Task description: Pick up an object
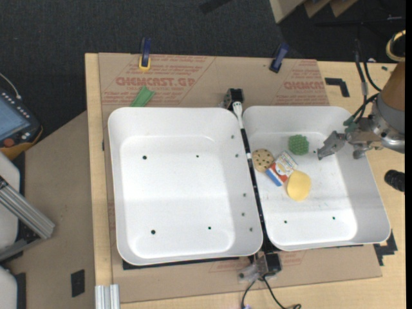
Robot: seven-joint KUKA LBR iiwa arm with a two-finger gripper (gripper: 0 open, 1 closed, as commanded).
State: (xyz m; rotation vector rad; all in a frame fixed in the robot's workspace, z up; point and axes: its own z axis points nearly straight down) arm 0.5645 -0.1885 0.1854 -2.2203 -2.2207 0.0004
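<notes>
1. A brown cardboard sheet with red print (pixel 193 76) covers the bench, above dark carpet floor (pixel 96 11).
2. Two shallow white plastic bins sit side by side: left bin (pixel 174 185), right bin (pixel 335 217).
3. The right bin holds a green knobbly ball (pixel 298 144), a round tan cookie (pixel 261 158), a red-white-blue packet (pixel 281 170) and a yellow lemon-shaped object (pixel 299 186).
4. The grey pincer (pixel 324 149) hovers just right of the ball, empty; whether it is parted I cannot tell.

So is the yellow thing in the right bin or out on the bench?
In. The yellow thing lies on the right bin floor, beside the small packet.
</notes>
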